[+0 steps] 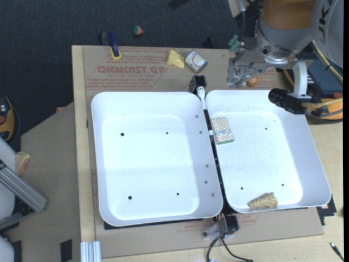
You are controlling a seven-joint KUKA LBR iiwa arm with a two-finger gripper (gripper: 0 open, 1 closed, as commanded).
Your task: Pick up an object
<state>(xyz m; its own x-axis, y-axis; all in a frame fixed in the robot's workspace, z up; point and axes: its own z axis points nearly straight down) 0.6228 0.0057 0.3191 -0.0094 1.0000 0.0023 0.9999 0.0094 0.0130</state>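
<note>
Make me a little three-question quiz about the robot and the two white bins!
1. True or false: the patterned packet lies in the left bin.
2. Which thing sits nearest the front edge of the right bin? A) tan crumbly piece B) yellow wedge C) patterned packet
3. Fill in: the gripper hangs above the right bin's ____ rim.

Key: 1 false, it lies in the right bin by the divider; 2 A; 3 back.

Smooth white plastic bins (147, 212) sit on a matt brown cardboard sheet (136, 67).
</note>
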